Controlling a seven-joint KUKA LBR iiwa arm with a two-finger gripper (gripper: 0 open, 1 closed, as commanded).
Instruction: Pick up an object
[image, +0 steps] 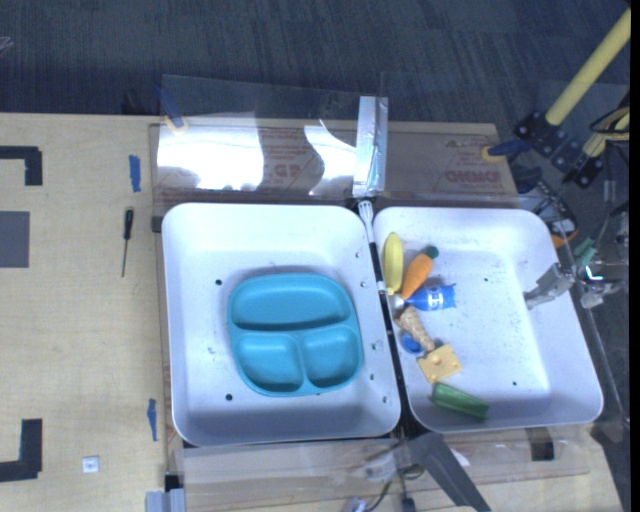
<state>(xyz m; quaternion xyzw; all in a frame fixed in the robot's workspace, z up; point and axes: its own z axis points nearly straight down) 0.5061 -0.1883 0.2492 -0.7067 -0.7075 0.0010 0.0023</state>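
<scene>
Starting from the near edge, the right-hand shallow white plastic bin (560, 395) holds a small dark green cucumber-shaped toy (459, 400) lying alone by its front wall. Just beyond it sits a pale yellow wedge like a piece of cheese (440, 363), then a tan knobbly piece (413, 323), a blue-and-white toy (433, 297), an orange carrot with a green top (419, 270) and a yellow banana-like piece (394, 259). These four are bunched against the wall the two bins share. The left-hand white bin (190, 300) carries only a turquoise three-compartment plastic tray (293, 330). The gripper (570, 279) hangs over the right bin's right rim, well apart from every toy; whether it is wide or narrow I cannot tell at this size, and nothing is visibly held. To my eye the pick has not begun. The green piece looks the safest target, since it has bare floor around it. The cluster by the wall would probably crowd a grasp. I would want the arm to travel across the bin, line up across the green toy's short side, and come straight down. Furthest back stands a clear plastic sheet (250, 150) with a silver taped edge (371, 145).
</scene>
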